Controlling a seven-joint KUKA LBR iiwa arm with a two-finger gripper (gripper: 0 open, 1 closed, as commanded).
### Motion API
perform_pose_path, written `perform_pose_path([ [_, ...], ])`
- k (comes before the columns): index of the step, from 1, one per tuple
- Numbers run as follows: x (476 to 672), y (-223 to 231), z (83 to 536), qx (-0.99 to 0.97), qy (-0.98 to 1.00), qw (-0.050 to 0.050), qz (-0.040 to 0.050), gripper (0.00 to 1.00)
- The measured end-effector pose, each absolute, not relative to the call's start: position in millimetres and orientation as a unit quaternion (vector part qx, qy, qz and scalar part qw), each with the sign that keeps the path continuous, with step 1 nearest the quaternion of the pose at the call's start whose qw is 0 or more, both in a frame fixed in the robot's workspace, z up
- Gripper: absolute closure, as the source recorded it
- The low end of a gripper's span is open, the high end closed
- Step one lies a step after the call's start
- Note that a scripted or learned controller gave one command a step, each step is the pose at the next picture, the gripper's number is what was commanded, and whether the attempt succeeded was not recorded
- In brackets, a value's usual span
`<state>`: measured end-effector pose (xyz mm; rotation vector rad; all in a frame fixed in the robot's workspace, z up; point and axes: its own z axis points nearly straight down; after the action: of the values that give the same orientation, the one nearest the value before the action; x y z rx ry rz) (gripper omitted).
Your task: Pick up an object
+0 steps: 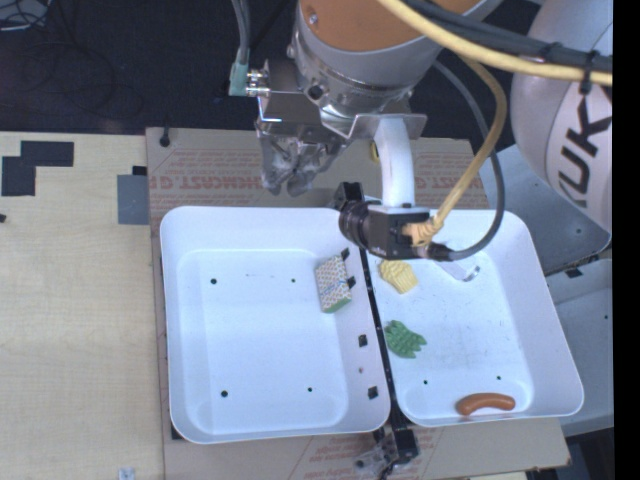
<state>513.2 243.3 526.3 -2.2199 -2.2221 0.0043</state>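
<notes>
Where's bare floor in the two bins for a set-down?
Left bin: bare everywhere except the patterned block by its right wall. Right bin: bare between green piece and sausage, and along the right wall. Crowded top left, around the yellow piece.

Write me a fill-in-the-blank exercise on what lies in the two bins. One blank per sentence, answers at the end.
1. The orange sausage lies in the ____ bin, near its front edge.
2. The patterned sponge block is the one thing in the ____ bin.
3. The green leafy piece lies between the sausage and the ____ corn piece.
4. The bins rest on a sheet of ____.

Missing words: right; left; yellow; cardboard
</notes>
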Motion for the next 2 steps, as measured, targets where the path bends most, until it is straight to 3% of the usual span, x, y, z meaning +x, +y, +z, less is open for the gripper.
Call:
perform_pose_path([
  [1,530.4,244,537,-0.707,-0.707,0.000,0.0016,1.00],
  [2,472.8,191,494,-0.708,-0.706,0.002,0.0049,1.00],
])
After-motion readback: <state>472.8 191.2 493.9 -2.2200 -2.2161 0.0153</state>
